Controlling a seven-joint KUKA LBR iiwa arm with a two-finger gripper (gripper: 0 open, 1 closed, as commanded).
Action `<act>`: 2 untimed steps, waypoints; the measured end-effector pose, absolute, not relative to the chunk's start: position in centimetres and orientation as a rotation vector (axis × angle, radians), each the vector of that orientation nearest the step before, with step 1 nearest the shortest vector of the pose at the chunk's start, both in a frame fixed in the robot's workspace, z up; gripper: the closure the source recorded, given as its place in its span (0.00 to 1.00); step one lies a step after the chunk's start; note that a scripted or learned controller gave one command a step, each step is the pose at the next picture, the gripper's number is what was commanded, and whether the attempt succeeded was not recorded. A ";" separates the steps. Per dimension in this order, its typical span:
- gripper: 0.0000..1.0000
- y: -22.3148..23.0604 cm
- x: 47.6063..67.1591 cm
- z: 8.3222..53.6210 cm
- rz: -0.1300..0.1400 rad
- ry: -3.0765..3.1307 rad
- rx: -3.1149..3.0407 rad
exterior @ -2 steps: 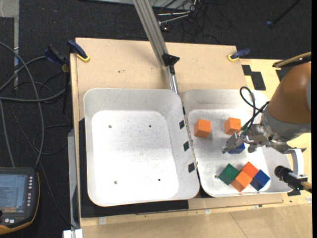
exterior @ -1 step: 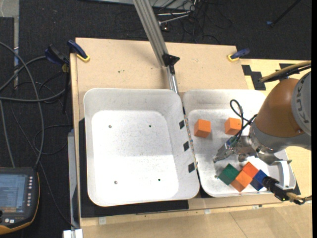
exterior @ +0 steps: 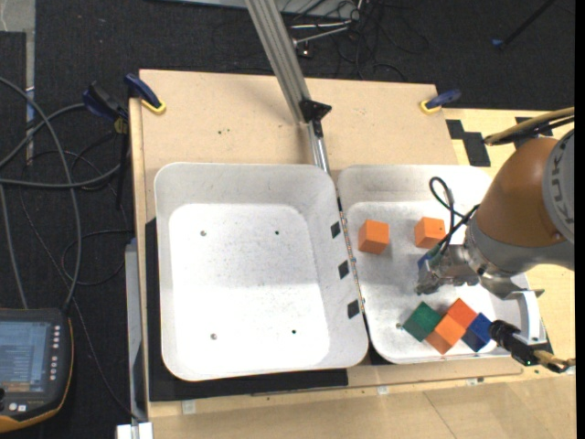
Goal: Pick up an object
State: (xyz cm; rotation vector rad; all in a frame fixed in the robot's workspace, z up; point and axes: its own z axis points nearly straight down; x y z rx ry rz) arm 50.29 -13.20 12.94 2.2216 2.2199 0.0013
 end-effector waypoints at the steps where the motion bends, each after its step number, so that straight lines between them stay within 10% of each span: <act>1: 1.00 -13.2 49.9 17.4 0.004 2.220 2.216; 2: 1.00 -13.7 49.3 22.1 0.005 2.219 2.216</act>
